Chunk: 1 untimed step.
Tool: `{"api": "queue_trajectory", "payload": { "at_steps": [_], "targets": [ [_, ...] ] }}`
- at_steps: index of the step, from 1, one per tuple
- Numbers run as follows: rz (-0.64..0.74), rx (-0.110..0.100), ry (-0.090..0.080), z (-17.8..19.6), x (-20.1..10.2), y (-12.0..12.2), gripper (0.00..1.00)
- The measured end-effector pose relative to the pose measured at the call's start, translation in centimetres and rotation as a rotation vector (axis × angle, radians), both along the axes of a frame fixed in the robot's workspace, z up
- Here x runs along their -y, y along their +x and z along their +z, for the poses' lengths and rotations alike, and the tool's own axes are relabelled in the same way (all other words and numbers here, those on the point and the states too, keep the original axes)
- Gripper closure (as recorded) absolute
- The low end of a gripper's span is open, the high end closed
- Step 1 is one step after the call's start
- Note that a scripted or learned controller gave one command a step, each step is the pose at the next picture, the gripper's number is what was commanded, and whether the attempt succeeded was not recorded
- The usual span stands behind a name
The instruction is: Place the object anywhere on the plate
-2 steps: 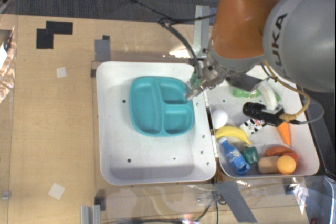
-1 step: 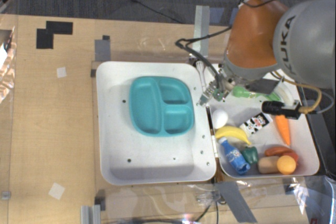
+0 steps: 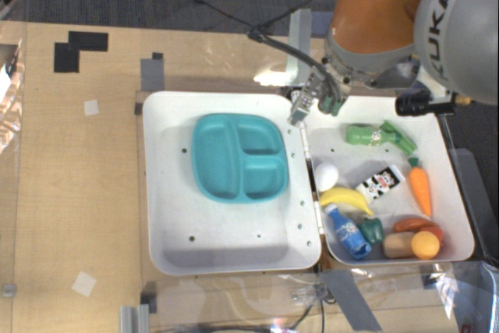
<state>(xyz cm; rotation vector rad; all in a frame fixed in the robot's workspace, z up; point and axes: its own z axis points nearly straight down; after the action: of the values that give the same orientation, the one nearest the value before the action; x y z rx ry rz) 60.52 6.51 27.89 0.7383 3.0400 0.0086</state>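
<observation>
Camera view: gripper (image 3: 315, 103) perhaps above bins

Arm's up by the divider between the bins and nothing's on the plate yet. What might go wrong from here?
1. The right bin is crowded: banana, white egg, blue bottle and a black-and-white box touch or nearly touch, so a grab may nudge neighbours or catch two.
2. The gripper hangs close above the bins' shared rim; a straight descent could strike it.
3. The teal plate has raised dividers, so round items may roll.
</observation>
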Motion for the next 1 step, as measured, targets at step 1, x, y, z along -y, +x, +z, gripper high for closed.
{"api": "queue_trajectory", "payload": {
  "at_steps": [1],
  "targets": [
    [0.073,0.002,0.002,6.19,-5.84,3.23,1.0]
  ]
}}
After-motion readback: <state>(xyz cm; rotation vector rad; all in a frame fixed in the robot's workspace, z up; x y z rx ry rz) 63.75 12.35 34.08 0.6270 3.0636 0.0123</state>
